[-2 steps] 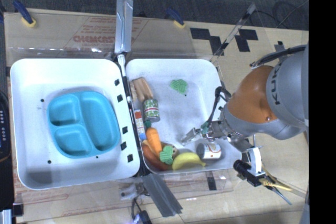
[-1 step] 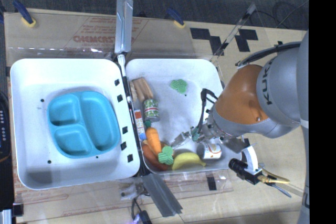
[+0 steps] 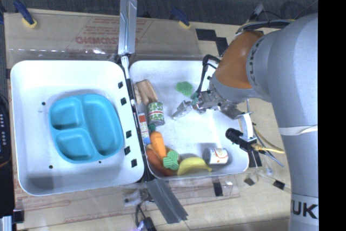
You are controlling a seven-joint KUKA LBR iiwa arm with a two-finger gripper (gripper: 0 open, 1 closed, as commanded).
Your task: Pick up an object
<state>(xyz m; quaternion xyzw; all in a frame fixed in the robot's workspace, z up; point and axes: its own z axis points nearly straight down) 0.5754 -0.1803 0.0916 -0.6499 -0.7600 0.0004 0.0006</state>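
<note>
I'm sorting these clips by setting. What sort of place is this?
Probably a robotics lab test bench. A grey arm reaches over two white bins, one with a blue divided tray, the other with toy food such as a banana and a carrot.

Two shallow white bins sit side by side. The left white bin (image 3: 27,116) holds a light blue plastic tray with three compartments (image 3: 85,127). In the right white bin (image 3: 178,70), the grey arm's two-finger gripper (image 3: 183,109) hangs at centre with nothing between its fingers. A green leafy toy (image 3: 185,87) lies just above it. A small labelled can (image 3: 155,113) stands left of it. Along the lower edge lie an orange carrot (image 3: 158,144), a yellow banana (image 3: 193,165) and a small white carton (image 3: 218,156).
</note>
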